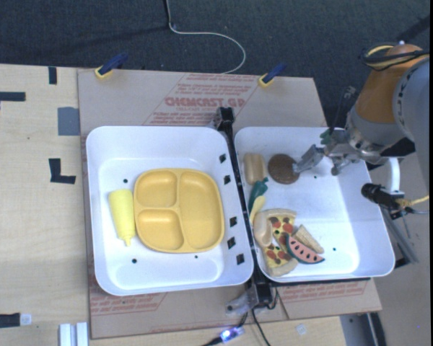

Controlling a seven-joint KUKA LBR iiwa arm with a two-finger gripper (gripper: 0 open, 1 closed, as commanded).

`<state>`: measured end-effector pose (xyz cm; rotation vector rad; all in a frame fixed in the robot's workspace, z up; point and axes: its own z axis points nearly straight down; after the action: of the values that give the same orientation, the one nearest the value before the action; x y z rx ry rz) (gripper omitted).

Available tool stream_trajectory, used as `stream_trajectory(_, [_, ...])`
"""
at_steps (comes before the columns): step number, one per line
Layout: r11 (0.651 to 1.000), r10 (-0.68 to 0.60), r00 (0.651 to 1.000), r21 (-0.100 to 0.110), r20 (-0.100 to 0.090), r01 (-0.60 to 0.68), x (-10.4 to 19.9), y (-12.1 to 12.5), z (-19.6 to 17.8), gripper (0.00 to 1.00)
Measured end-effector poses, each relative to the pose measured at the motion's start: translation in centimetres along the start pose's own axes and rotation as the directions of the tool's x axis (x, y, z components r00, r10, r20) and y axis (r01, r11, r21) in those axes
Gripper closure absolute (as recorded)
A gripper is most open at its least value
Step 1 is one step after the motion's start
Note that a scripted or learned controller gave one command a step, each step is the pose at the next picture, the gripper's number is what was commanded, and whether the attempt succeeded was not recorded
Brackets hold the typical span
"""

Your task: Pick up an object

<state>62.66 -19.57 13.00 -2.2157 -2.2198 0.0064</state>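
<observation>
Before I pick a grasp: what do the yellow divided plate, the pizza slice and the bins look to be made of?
Yellow divided plate: looks like moulded plastic, smooth with a soft sheen on its ridges. Pizza slice: probably a plastic toy, with flat painted-looking toppings; the view is too coarse to be sure. Left bin and right bin: likely thin white plastic with rounded corners and a slightly glossy finish.

The arm (393, 96) is cut off by the right edge, so its upper links go unseen. The claw (308, 160) is small and blurred; whether its fingers are parted cannot be told. Its tip overlaps the edge of the brown disc (281, 169), and contact cannot be judged. The watermelon slice (304, 245) covers part of the pizza slice (274, 240). The desk (29, 193) runs off the left edge.
</observation>
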Motion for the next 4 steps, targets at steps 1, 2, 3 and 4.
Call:
stream_trajectory(1, [1.000, 0.000, 1.000, -0.007, 0.003, 0.000, 0.1, 0.1, 4.7, 0.00])
stream_trajectory(2, [1.000, -0.002, 1.000, -0.011, 0.001, 0.002, 0.2, 0.3, 3.2, 1.00])
stream_trajectory(3, [1.000, 0.001, 1.000, -0.008, 0.001, -0.001, 0.1, -0.1, -1.1, 1.00])
stream_trajectory(4, [1.000, 0.000, 1.000, -0.010, 0.002, 0.000, 0.7, 0.9, -6.4, 1.00])
